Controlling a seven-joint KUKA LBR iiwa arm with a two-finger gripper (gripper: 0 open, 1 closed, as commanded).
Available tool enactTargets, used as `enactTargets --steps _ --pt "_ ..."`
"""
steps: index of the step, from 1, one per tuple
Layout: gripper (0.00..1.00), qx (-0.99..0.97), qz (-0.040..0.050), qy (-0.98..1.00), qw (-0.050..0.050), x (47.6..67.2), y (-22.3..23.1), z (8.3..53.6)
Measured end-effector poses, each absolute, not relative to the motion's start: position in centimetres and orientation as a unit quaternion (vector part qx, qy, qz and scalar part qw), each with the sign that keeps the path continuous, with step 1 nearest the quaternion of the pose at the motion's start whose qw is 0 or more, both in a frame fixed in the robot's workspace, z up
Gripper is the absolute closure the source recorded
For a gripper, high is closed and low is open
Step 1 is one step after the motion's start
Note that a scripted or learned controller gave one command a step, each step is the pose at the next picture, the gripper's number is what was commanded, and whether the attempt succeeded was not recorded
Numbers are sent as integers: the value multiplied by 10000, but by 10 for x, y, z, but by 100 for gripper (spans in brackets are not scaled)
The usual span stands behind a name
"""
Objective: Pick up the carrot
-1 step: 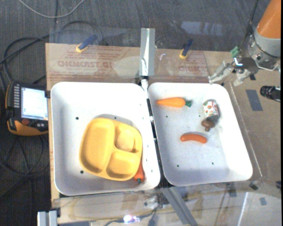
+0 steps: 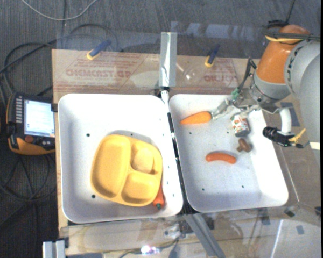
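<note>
Upper right of the frame, right bin: you find the carrot lying with its long axis running left-right, tip toward the gripper. Fingers sit just right of that tip, narrowly parted, holding nothing.

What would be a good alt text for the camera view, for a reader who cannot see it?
The gripper reaches into the right bin beside the carrot, near a sausage and two small items. The left bin holds a yellow divided tray.
</note>
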State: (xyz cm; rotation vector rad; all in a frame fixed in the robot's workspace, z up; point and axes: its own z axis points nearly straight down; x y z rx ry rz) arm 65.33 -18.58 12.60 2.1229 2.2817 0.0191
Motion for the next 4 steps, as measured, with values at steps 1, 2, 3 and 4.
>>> enactTargets --steps 1,2,3,4 --pt "0 7089 7 7053 45 671 -126 89" --pt "0 7421 -5 6703 -1 570 -192 93" --pt "0 6936 33 7204 70 516 -116 91" --pt "100 6938 43 7202 70 517 -116 100"
